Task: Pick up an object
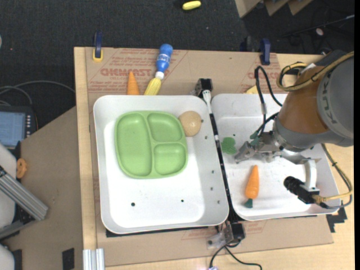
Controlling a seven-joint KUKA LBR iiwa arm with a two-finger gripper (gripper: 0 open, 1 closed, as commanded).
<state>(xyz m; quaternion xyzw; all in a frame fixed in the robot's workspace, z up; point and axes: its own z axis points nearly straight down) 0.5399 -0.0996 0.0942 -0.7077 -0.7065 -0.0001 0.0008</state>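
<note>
The right bin (pixel 281 210) holds a small orange carrot (pixel 252 183) with a green stem end, lying near the bin's front middle. A small green piece (pixel 228 145) rests by the same bin's left wall. My gripper (pixel 244 151) hangs low over the right bin, just right of the green piece and a little behind the carrot, pointing left. Nothing shows held in it. In the left bin (pixel 157 207) lies a green divided plate (pixel 151 144), with a tan round object (pixel 190 122) at the plate's far right corner.
Behind the left bin on the bench lie an orange cone-shaped toy (pixel 132 84) and a blue, white and yellow toy (pixel 159 69). A black clamp (pixel 203 86) sits at the far end of the wall between the bins. A yellow object (pixel 191 5) lies on the floor.
</note>
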